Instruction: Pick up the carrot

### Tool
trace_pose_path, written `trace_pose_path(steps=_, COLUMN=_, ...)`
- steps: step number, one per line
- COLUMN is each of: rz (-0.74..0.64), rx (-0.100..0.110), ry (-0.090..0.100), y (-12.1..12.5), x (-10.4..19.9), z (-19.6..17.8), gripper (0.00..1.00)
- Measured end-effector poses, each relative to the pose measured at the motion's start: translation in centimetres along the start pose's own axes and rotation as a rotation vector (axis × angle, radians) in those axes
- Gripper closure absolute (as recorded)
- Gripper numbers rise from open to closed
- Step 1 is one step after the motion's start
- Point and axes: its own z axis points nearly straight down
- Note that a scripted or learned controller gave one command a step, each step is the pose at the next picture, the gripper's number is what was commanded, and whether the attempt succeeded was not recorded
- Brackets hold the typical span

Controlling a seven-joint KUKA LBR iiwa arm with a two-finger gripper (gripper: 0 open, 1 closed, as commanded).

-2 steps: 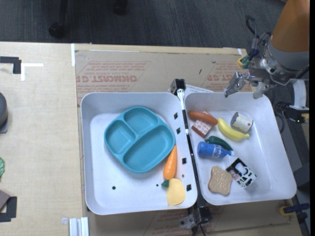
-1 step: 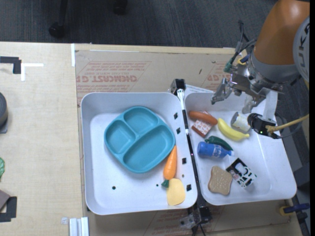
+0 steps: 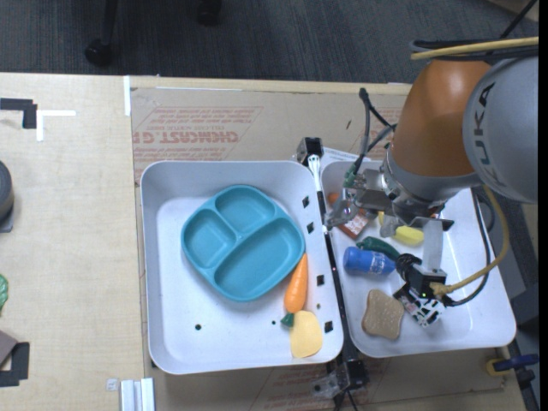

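Carrot lying in the left bin, touching the right edge of the blue plate, yellow fruit just below it, gripper over the right bin, up and right of the carrot and apart from it, cannot tell how far open it is

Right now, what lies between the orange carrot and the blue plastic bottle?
In the camera view, just the two bins' adjoining walls: the orange carrot lies in the left white bin, the blue plastic bottle in the right white bin.
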Motion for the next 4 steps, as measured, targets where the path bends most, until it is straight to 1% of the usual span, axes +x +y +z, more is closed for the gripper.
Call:
trace_pose_path(steps=1, rz=-0.045, rx=-0.001, ry=0.000, y=-4.6, x=5.1, z=3.9, gripper=0.00)
trace_pose_path(steps=2, rz=0.194, rx=-0.022, ry=0.009, y=-4.6, x=8.4, z=8.4, gripper=0.00)
trace_pose_path(steps=3, rz=0.134, rx=-0.004, ry=0.021, y=-5.1, x=9.7, z=13.6, gripper=0.00)
trace_pose_path(steps=4, rz=0.149, rx=-0.012, ry=0.010, y=-4.8, x=9.0, z=12.8, gripper=1.00)
